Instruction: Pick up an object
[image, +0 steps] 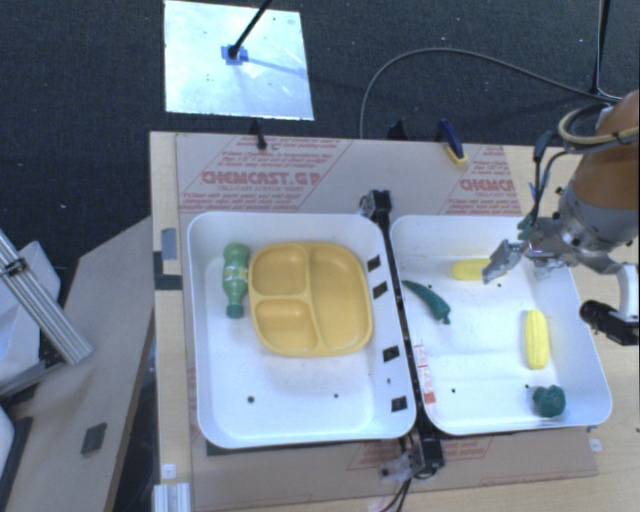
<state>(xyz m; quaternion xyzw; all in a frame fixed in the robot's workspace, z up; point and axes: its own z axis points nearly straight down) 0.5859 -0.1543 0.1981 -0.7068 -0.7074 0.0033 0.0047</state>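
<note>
The end effector (500, 262), fingers slightly apart and holding nothing, hovers in the right bin (480, 400) just beside a small yellow piece (468, 269). It looks light, rigid, smooth plastic, best pinched across its short width.

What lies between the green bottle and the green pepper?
In the camera view, the yellow divided plate lies between the green bottle and green pepper.
</note>
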